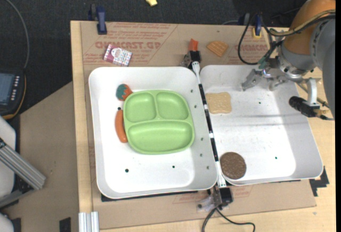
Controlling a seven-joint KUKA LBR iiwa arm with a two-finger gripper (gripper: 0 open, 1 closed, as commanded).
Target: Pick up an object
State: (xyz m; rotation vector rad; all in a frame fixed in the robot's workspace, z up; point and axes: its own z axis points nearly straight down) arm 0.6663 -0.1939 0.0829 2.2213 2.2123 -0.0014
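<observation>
The right bin [277, 135] holds a tan square slice [218, 102] at its far left and a round brown disc [233, 165] at its near left corner. In the left bin [106, 172] lies a green divided plate [158, 121]. An orange sausage-shaped piece [120, 125] lies along the plate's left side, and a small teal and red item [123, 90] sits at its far left corner. My gripper [262, 84] hangs over the far edge of the right bin, well away from both objects there. It is open with nothing between its fingers.
On the cardboard behind the bins lie a pink card [117, 55], a tan cracker [217, 48] and a small orange piece [193, 44]. Blue clamps [99, 17] grip the bench's far edge. A black part [305, 105] of the arm sticks out over the right bin's right side.
</observation>
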